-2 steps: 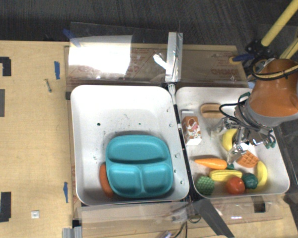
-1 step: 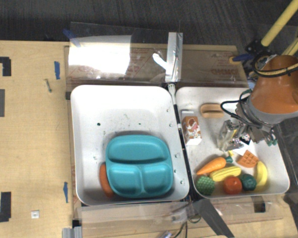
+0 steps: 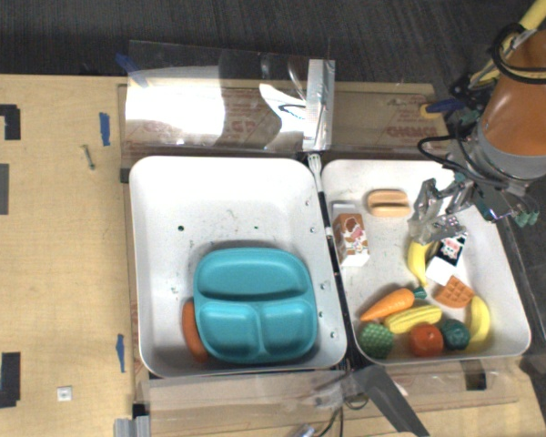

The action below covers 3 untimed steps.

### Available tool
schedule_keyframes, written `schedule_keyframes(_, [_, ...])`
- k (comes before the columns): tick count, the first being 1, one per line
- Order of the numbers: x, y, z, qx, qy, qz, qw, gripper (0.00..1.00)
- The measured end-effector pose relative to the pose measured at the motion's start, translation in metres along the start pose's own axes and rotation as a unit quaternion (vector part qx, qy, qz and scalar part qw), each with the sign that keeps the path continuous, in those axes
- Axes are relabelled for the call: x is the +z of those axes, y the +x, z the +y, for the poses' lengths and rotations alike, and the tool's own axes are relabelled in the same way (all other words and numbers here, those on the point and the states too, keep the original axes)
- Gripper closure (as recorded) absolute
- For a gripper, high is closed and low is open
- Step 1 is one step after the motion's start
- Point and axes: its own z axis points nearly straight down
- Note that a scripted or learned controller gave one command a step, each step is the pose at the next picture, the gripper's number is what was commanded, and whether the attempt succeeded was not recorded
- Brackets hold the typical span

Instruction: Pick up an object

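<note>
Toys crowd the near corner of the right bin, well on the near side of my gripper: a carrot, a tomato and a waffle lie touching one another, too tightly packed for a clean grab. Nearer my gripper, just on its near side, lies the banana, curved, with bare bin floor to its left; I judge it the best thing to go for. My gripper hangs above the bin just beyond the banana's far end, a little off to its right, and seems not to touch it. Whether my gripper stands wide or narrow I cannot tell from this slant, and I see nothing held in it. To do this step well I would shift slightly nearward, line up across the banana's narrow width, not along its curve, and come straight down at its middle, clear of the waffle. Left of my gripper lies a small carton, and beyond that a bun.
</note>
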Motion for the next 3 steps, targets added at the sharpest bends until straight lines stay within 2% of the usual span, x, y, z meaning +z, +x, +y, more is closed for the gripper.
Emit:
schedule_keyframes(1, [0.006, 0.003, 0.0, 0.001, -0.003, 0.005, 1.0, 0.0])
schedule_keyframes(2, [0.138, 0.04, -0.027, 0.045, -0.001, 0.002, 0.999, 0.0])
schedule_keyframes(3, [0.129, 0.038, -0.026, 0.044, 0.0, 0.001, 0.999, 1.0])
